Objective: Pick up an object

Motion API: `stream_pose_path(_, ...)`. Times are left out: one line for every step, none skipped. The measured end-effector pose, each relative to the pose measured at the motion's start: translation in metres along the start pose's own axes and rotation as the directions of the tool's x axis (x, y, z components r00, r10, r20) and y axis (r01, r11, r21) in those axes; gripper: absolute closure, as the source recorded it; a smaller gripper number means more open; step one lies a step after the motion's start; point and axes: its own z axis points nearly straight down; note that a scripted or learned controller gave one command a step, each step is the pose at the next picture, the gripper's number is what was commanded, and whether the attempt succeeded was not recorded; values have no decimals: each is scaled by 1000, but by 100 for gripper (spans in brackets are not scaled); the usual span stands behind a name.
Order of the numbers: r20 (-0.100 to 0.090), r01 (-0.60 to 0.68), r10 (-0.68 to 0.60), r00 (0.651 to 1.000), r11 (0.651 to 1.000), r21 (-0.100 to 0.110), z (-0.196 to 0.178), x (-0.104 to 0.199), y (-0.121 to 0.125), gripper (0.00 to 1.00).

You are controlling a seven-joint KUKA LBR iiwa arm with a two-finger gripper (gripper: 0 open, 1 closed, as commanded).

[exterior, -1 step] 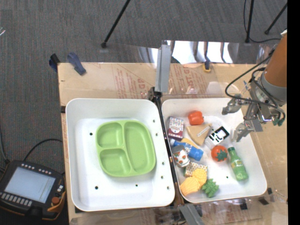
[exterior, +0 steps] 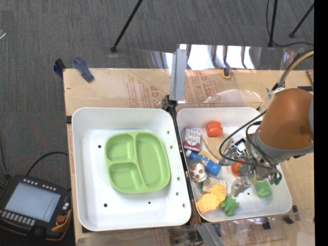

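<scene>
Camera view: grey arm with orange band reaches in from the right, gripper low in the right white bin, among the toys. Whether it is apart or closed on anything: cannot tell, wrist and cables hide it.

Nearest candidates: small orange-red round toy just left of the gripper, green block just right.

Judgement: settle on one piece and come straight down; the clutter is tight.

Crowding the lower left: spiky green toy, yellow waffle-textured piece, blue cylinder. Orange-red pepper-like toy sits well apart.

Left white bin holds a light-green divided plate.
</scene>
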Motion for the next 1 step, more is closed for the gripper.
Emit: stream_pose_path(19,28,-29,999,1000,10,36,-1,35,0)
